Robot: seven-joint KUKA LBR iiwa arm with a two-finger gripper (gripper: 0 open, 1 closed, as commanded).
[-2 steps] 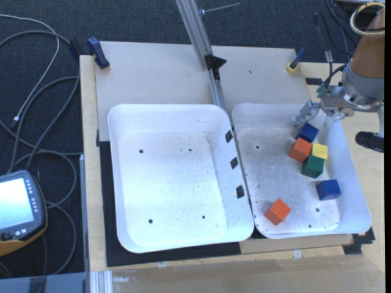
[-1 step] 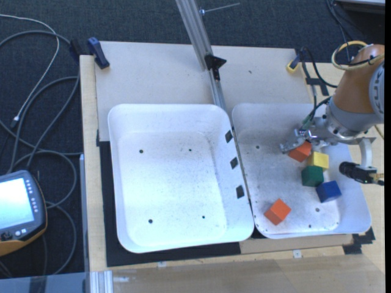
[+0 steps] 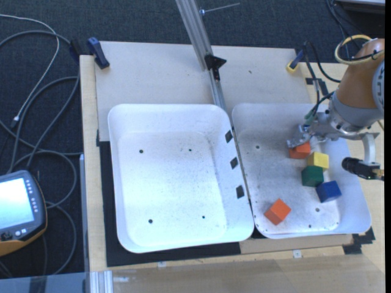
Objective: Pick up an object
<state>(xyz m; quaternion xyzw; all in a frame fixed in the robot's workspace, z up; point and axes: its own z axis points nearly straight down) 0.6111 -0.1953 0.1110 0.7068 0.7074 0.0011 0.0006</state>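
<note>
Where the arm reaches in from the right, the gripper [image 3: 301, 140] hangs low over the right bin [image 3: 263, 170], its tip right at a red-orange block [image 3: 299, 152]; whether it touches or grips that block I cannot tell.

Five blocks lie in the right bin, one of each kind. The red-orange block sits under the gripper. A yellow block [image 3: 319, 160] lies just beside it, a green block [image 3: 312, 176] below the yellow one, and a blue block [image 3: 328, 190] next to the green, these four close together. An orange block [image 3: 278, 212] lies apart from them, near the bin's front edge.

There are two white bins side by side; the left bin [image 3: 177, 176] is speckled with small dark marks.

The bins rest on a pale bench [image 3: 153, 72]. An aluminium post [image 3: 195, 29] slants up from between them. Two blue clamps [image 3: 98, 52] hold the bench's far corners. Around the bench is dark carpet [image 3: 49, 11] with grey cables [image 3: 30, 102], and a handheld pendant with a lit screen [image 3: 18, 209] lies at the left.
</note>
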